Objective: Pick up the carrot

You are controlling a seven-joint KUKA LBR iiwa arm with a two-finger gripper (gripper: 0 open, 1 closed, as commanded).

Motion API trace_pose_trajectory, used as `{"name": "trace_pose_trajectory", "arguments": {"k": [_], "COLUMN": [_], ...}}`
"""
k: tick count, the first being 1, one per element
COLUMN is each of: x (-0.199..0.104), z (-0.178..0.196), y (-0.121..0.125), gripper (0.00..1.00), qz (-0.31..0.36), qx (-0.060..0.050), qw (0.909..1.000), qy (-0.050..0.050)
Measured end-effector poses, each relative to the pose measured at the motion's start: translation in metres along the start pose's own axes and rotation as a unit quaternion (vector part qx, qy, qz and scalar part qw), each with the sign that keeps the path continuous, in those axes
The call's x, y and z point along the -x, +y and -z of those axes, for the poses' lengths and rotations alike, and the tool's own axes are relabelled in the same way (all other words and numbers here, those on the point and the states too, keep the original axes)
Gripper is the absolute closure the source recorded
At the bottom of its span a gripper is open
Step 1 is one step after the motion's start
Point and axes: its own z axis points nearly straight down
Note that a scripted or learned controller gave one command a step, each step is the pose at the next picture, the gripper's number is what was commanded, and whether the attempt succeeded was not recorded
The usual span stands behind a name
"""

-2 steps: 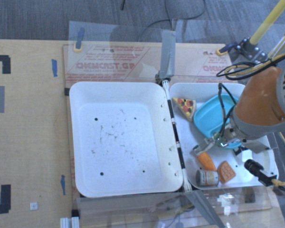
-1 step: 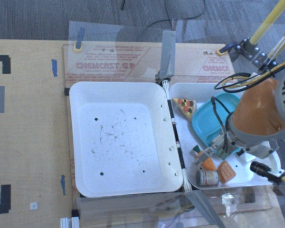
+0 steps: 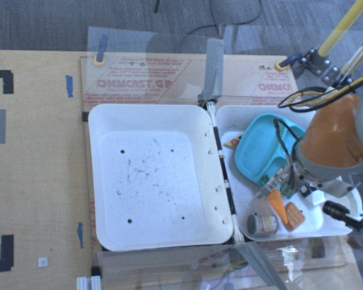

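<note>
We see the desk [image 3: 36, 180], a pale wooden surface with black tape marks and blue tape bits at its left, carrying two shallow white bins side by side. The left bin [image 3: 109, 125] has a speckled floor with a few dark dots. The right bin [image 3: 230, 116] touches it along a shared edge and holds all the small things. Behind both bins a clear sheet with red lettering [image 3: 139, 77] lies flat on the desk.

The arm [image 3: 333, 132] comes in from the right, its orange band filling much of the space above the right bin. A turquoise dish [image 3: 257, 147] lies tilted in the upper part of that bin, partly under the arm. The hand [image 3: 281, 185] hangs just below the dish's lower edge, over the carrot's upper end; whether its fingers are spread or pressed together, we cannot tell.

The carrot [image 3: 279, 209] lies on the floor of the right bin, slanting down toward the near wall. Just beside it on the right is a brownish cracker-like piece [image 3: 294, 215]. Near its lower end, to the left, a small tin [image 3: 263, 223] lies on its side.
</note>
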Motion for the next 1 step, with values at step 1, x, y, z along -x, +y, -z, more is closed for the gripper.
{"name": "trace_pose_trajectory", "arguments": {"k": [1], "x": [-0.0379], "z": [0.1200], "y": [0.0657], "gripper": [1.00], "qz": [0.128], "qx": [-0.006], "qw": [0.9916], "qy": [0.011]}}
